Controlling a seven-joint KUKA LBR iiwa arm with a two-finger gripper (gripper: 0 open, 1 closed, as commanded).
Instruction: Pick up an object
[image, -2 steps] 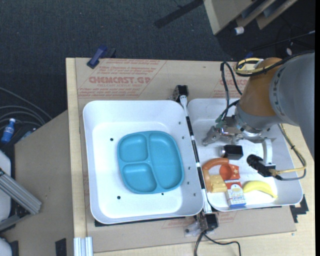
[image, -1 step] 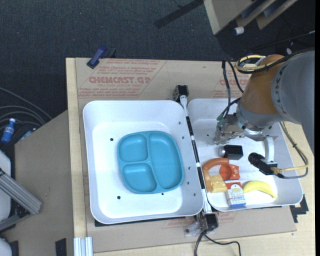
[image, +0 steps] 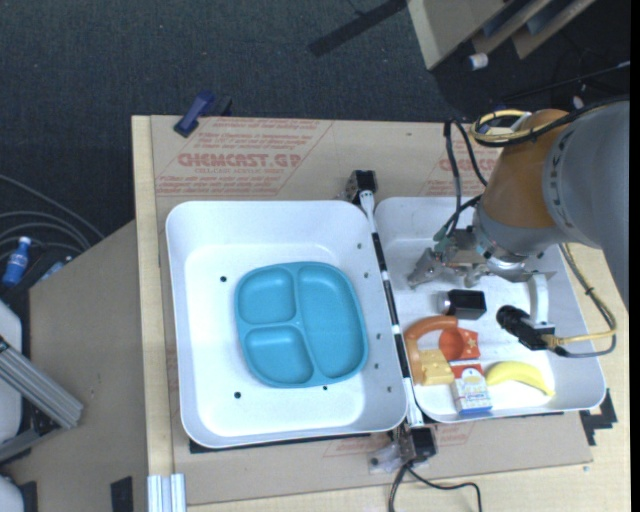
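Note:
My gripper (image: 482, 280) hangs low over the upper half of the right bin (image: 580, 385), under the grey arm with its orange band (image: 520, 175). Just below it lies a small black block (image: 466, 301). Nearer the front of that bin sit an orange curved piece (image: 428, 330), a red toy (image: 461, 344), a yellow-orange block (image: 432, 369), a yellow banana (image: 520, 377) and a small blue-and-white box (image: 473, 394). I see nothing held in the gripper.
The left bin (image: 195, 300) holds a blue divided plate (image: 300, 325). A black clamp (image: 361, 185) sits at the top of the rim between the bins. A dark cable end (image: 520, 325) trails from the arm across the right bin. A blue item (image: 194, 114) lies on the bench's far left corner.

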